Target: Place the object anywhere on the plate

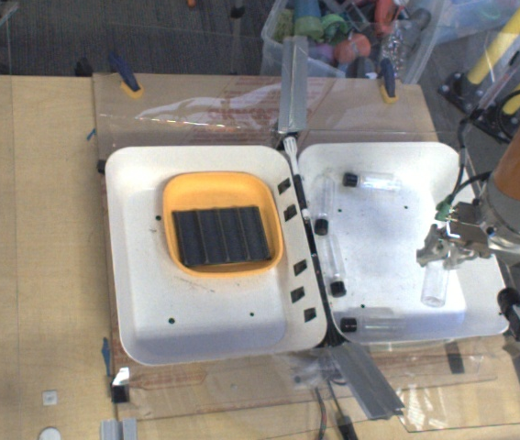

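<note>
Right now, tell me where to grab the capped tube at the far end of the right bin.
The tube lies flat on its side, black cap on its left end. Probably best to grip its clear middle from straight above, closing across its narrow width.

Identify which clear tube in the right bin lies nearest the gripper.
The tube just below the gripper, near the bin's right side. The others lie along the bin's left, top and bottom edges.

2 white bins (pixel 140 337), 1 orange plate (pixel 177 191), 1 black ridged block (pixel 221 236), perhaps 5 clear tubes (pixel 435 285).
</note>
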